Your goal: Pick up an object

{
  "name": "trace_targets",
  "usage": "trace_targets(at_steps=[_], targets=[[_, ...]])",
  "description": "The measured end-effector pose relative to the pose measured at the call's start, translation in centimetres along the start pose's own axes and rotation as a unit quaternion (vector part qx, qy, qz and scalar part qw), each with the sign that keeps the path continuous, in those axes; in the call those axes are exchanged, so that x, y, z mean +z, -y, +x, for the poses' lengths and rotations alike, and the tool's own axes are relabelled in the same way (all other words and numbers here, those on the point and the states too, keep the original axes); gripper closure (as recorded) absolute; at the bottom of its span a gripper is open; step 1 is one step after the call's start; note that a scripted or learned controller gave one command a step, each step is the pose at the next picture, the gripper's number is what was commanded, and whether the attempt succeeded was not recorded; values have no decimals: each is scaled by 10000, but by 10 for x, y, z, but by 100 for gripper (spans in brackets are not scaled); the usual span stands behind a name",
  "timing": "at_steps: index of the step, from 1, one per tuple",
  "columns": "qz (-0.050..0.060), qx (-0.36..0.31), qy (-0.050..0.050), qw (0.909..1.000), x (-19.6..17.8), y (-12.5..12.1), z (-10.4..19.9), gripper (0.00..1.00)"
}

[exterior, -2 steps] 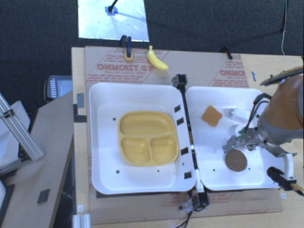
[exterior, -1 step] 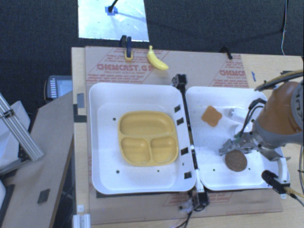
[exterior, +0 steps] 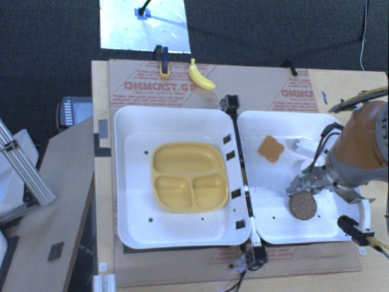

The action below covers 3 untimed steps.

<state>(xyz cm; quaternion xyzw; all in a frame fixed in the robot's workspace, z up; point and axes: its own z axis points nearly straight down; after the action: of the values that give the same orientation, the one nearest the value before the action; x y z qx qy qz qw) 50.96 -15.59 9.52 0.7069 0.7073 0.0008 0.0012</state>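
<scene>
**Mia:** Since the arm [exterior: 364,142] comes in from the right, where is its claw [exterior: 302,186] now?

**Ben:** It hangs low in the right bin [exterior: 273,230], just at the far edge of a round brown cookie [exterior: 302,205]. The cookie lies flat on the bin floor, near the front right part.

**Mia:** Is the claw open or closed?

**Ben:** I cannot tell. The metal tip is small and dark from up here. I do not see the cookie held in it.

**Mia:** What else is in that bin?

**Ben:** An orange cracker [exterior: 270,148] lies farther back and to the left, well apart from the claw. The left bin [exterior: 130,181] holds a yellow tray [exterior: 185,176] with three parts. A banana [exterior: 200,78] sits on the board behind the bins.

**Mia:** So which thing should it pick up?

**Ben:** I think the cookie, since the claw is right by it.

**Mia:** How does it do that well?

**Ben:** The cookie is flat and thin, so it is hard to grab. I think the claw should sit right over the middle, go down until it nearly touches the floor, and squeeze both edges. Then it should lift slowly and straight up.

**Mia:** What could go wrong?

**Ben:** If the claw stays off to one side, it may just push the cookie away, or close on nothing.
</scene>
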Motion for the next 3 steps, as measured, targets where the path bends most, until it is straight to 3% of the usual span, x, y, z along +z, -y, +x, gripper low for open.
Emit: trace_targets(at_steps=[3], targets=[[-18, -18, 6, 10000, -132, 2, 5, 100]])
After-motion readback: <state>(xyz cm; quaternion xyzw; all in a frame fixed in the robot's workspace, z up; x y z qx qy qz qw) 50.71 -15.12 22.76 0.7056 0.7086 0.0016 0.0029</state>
